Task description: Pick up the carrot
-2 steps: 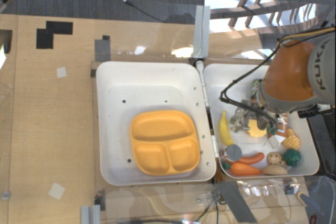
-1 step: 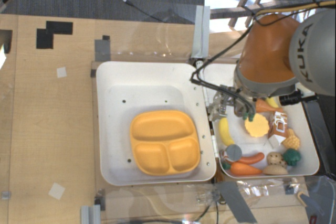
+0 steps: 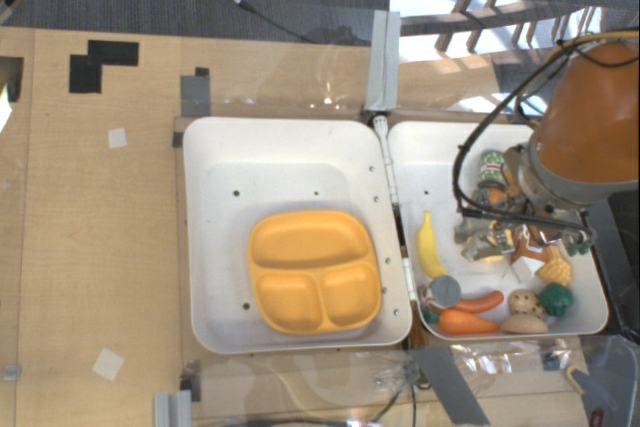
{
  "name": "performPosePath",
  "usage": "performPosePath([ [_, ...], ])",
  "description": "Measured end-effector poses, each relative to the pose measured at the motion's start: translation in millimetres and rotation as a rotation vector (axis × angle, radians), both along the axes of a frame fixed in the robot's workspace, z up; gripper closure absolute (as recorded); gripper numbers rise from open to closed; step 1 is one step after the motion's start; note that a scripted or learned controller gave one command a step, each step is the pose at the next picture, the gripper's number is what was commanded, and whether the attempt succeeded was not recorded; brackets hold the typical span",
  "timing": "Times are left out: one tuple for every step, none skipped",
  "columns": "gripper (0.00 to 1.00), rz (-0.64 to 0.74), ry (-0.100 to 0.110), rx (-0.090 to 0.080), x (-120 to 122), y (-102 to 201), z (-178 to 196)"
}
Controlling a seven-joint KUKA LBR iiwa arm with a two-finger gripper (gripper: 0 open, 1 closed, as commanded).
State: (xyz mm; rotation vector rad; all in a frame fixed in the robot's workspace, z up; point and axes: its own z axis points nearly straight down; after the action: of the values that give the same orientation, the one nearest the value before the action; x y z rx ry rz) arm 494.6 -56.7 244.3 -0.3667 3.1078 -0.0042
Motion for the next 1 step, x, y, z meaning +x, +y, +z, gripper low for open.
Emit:
performPosePath([
  [1.0,-0.042,-0.006,0.001,20.0,-30.7,-151.8],
])
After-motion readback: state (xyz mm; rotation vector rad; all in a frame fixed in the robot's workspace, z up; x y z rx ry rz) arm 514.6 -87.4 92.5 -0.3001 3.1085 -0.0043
